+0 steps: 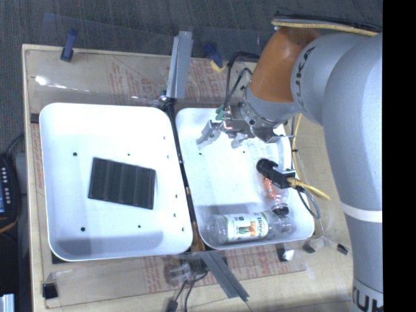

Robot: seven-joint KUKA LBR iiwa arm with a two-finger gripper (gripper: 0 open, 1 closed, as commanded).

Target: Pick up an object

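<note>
Clear plastic marks the most likely target: a bottle point(250, 228) with a printed label lies on its side along the near wall of the right bin point(201, 174), well below the gripper point(221, 132) in the camera view and apart from it. Nothing has been lifted. No object sits between the fingers, and every object rests on a bin floor, so the pick is judged not yet begun or not yet successful.

A small orange-tinted item point(272, 188) lies below and to the right of the gripper, near the right wall of the same bin, just above the bottle. Its identity cannot be determined. A dark ribbed pad point(123, 182) lies flat in the left bin point(58, 129), well to the left of the gripper and across the divider between the bins.

Remaining work, as judged: descend onto an object, close on it, and raise it clear.

Arm pose: the arm point(338, 96) enters from the right, and its orange band sits above the wrist over the far right corner of the right bin. The wrist points the gripper leftward and down over the upper part of that bin. The fingers appear spread, with a gap between them, and empty. Cables trail from the wrist toward the right bin wall.
</note>
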